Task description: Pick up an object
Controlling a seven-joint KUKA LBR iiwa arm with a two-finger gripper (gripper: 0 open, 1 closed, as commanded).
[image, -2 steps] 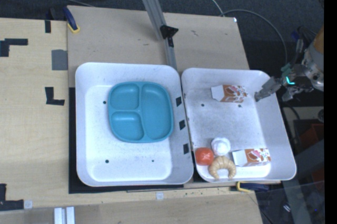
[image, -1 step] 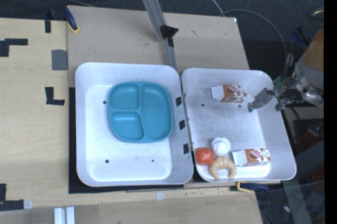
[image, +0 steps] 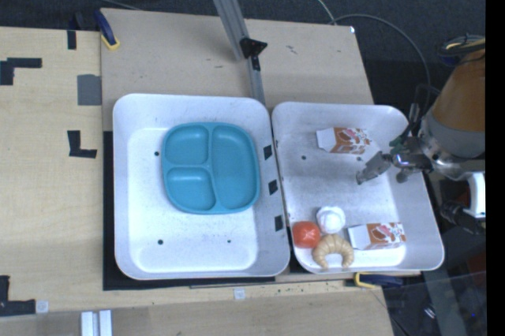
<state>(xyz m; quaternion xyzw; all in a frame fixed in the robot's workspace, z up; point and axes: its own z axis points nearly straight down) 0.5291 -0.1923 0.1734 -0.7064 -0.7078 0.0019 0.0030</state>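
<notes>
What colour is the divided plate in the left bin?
The divided plate is light blue, seen clearly in the camera view.

Reached in from the right, orange-banded wrist low, gripper [image: 377,169] angled left and downward, nothing between fingers.

My bins [image: 197,263] look like scuffed matt white plastic; the tray [image: 211,169] is smooth blue plastic, the bench [image: 47,192] pale wood.
</notes>
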